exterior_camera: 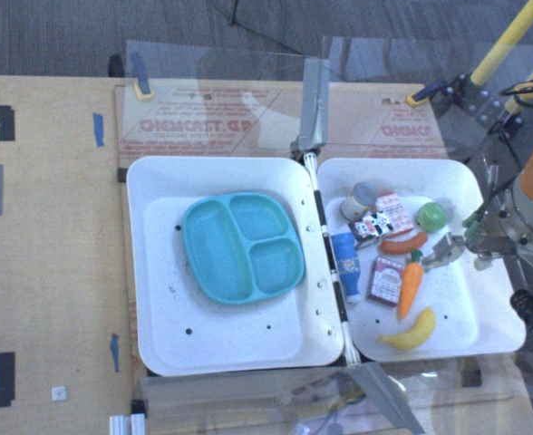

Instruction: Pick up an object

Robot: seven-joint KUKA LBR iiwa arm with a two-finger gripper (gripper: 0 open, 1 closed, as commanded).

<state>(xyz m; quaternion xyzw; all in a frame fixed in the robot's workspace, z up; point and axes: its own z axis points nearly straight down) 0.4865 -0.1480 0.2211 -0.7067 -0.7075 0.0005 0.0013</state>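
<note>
Banana (410, 330): yellow, curved, smooth plastic look; lay nearest in the right bin (498, 329), bare white floor to its right.
Carrot (410, 285): orange, tapered, green top; lay just beside a small dark red carton (385, 282).
Blue tube (344, 264): lay along the right bin's left wall.
Sausage (402, 242): orange-red, rounded, between the carton and a printed box (382, 217).
Green ball (431, 216): round, glossy, near the gripper.
Gripper (440, 252): metallic, low over the right bin beside the carrot's top; too blurred to tell apart from together; nothing seen between the fingers.
Grey cup (356, 202): tipped, partly hidden.
Left bin (158, 333): shallow, rounded corners; held a teal three-compartment plate (242, 246).
Arm (529, 216): cut off at the right.
</note>
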